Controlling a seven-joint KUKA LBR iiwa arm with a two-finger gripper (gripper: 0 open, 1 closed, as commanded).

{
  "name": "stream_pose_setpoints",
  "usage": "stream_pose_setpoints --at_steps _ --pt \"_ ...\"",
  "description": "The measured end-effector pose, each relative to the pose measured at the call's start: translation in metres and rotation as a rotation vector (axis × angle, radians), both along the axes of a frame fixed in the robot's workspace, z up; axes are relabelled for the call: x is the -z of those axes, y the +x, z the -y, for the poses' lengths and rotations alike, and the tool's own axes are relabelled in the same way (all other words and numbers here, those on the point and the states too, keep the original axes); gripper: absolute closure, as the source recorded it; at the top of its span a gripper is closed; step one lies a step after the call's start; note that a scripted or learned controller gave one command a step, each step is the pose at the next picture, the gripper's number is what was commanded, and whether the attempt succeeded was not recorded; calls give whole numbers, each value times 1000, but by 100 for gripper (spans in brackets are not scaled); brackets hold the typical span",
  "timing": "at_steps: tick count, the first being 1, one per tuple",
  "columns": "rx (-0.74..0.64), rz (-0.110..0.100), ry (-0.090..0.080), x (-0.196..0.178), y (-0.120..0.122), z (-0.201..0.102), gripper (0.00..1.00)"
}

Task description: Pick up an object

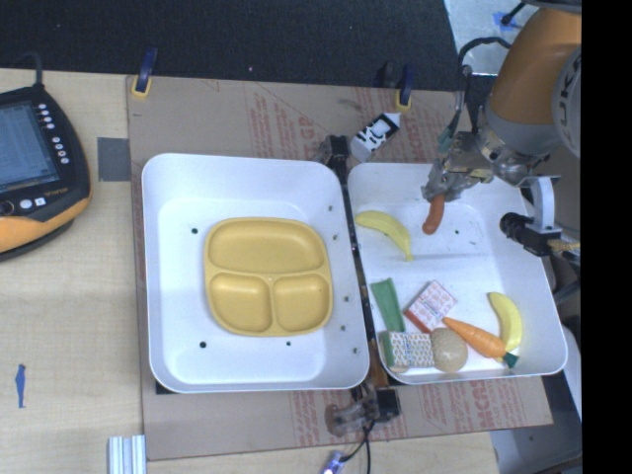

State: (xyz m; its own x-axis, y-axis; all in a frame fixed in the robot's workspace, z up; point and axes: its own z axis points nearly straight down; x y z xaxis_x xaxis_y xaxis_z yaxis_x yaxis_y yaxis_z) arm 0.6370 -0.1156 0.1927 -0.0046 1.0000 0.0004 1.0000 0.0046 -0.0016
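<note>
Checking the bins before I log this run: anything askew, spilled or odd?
Nothing spilled or damaged. One oddity: a small sausage hangs upright from the gripper, above the right bin. Two bananas, a carrot and packets lie loose there. The yellow divided tray sits square in the left bin.

- yellow three-compartment plastic tray (268,286) in left white bin (168,265)
- orange-black handheld control pendant (35,166) on wooden table (59,363), far left
- blue clamps (144,71) on cardboard sheet
</note>
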Motion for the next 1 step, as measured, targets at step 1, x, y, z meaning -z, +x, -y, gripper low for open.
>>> stream_pose_setpoints --at_steps 1 --pt "-2 -3 -1 1 -45 -69 100"
